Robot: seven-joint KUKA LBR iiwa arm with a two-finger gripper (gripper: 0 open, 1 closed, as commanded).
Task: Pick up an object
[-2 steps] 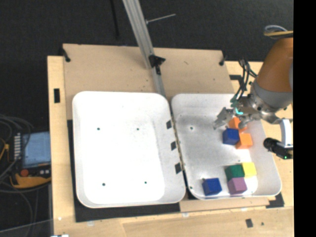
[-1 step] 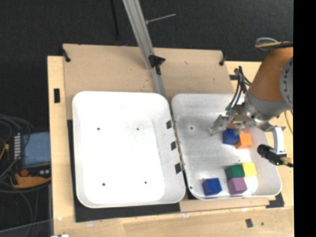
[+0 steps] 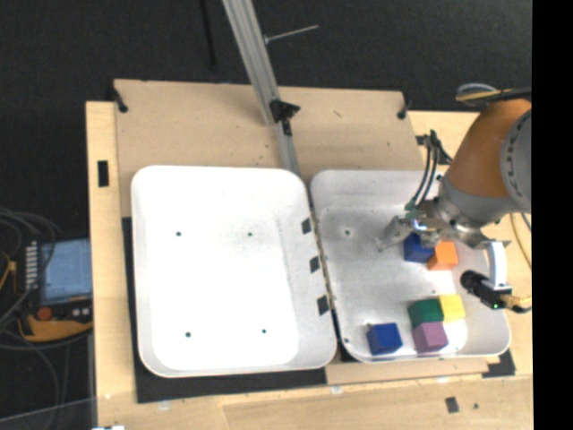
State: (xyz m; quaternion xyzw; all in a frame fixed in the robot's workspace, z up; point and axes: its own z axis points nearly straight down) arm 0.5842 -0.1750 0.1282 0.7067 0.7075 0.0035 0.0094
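White right bin [image 3: 358,213] holds unlabelled coloured blocks [image 3: 428,313], seemingly six.

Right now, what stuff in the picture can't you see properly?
- Gripper, camera view: small and dark against the grey wrist, so its state is unclear.
- Blue cube under the gripper: its top edge is covered by the gripper, so contact can't be told.
- Orange cube: partly covered by the wrist.
- Grey arm with orange band: cut off by the right edge.

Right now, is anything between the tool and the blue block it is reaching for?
Nothing visible. The tool sits right at the blue block, with an orange block touching that block's right side.
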